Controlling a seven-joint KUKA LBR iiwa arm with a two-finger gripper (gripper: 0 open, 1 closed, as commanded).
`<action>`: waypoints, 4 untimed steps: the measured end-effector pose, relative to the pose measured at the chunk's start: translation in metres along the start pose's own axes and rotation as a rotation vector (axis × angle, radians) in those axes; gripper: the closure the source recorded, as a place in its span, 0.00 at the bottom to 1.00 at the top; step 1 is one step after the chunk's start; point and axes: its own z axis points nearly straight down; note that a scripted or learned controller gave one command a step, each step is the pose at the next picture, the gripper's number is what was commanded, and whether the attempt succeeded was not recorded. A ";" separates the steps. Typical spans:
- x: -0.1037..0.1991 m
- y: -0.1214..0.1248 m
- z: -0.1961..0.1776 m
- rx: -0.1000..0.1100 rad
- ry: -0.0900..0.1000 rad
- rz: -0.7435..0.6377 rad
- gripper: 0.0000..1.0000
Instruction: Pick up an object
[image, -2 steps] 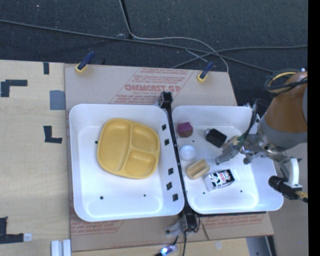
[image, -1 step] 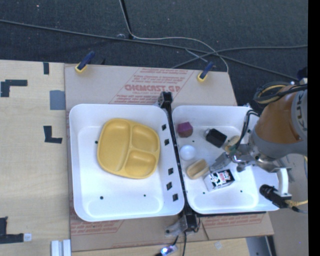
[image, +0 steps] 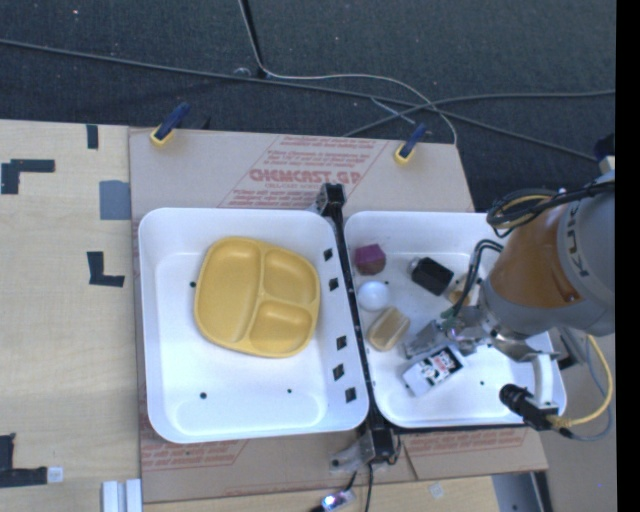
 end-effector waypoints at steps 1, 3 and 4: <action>0.001 0.000 -0.013 -0.001 0.001 -0.001 1.00; -0.003 0.000 -0.134 -0.008 0.000 -0.001 1.00; -0.003 0.001 -0.186 -0.007 -0.001 -0.001 1.00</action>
